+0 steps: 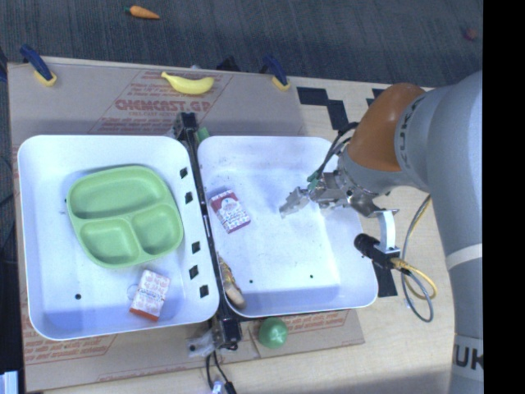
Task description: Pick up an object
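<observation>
My gripper (292, 201) hangs over the middle of the right bin (328, 290), pointing left, open with nothing between its fingers. A small red and white box (230, 210) lies in the same bin, a short way to the gripper's left, apart from it. A tan object (232, 290) rests in that bin's front left corner. The left bin (41, 302) holds a green divided tray (125, 214) and an orange and white box (150, 293) near its front.
A yellow banana (189, 81) lies on the cardboard behind the bins. A green ball (273, 332) sits on the bench in front of the right bin. Blue clamps (38, 64) hold the cardboard's back edge. Cables (410, 277) trail at the right.
</observation>
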### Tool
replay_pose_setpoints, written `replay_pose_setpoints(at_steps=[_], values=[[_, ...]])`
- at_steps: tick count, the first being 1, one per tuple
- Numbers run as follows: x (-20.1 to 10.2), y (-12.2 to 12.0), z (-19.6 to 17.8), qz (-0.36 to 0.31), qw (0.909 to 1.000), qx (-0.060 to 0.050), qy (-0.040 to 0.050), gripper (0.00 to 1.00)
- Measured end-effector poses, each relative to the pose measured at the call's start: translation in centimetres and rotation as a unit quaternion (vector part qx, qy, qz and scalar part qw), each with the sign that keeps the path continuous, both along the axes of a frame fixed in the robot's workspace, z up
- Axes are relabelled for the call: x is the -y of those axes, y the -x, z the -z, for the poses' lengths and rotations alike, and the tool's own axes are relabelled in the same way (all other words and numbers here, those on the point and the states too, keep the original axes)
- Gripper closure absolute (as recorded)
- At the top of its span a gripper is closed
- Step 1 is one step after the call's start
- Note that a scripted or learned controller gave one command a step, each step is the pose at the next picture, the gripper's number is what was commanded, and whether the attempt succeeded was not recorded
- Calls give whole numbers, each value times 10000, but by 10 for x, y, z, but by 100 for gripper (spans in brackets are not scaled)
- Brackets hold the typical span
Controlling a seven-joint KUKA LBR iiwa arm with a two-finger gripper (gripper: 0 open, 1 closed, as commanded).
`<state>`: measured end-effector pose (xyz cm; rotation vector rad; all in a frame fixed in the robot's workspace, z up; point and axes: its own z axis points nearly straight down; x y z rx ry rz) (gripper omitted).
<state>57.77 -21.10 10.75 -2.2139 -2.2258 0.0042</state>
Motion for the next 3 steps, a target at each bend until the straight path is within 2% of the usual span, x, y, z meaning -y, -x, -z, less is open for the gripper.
replay_pose_setpoints(at_steps=[1,2,3], values=[[-49,-34,5,-13,10000,7,-2,0],[-7,-23,-35,8,10000,14,1,0],[-1,-51,-41,0,10000,10,-7,0]])
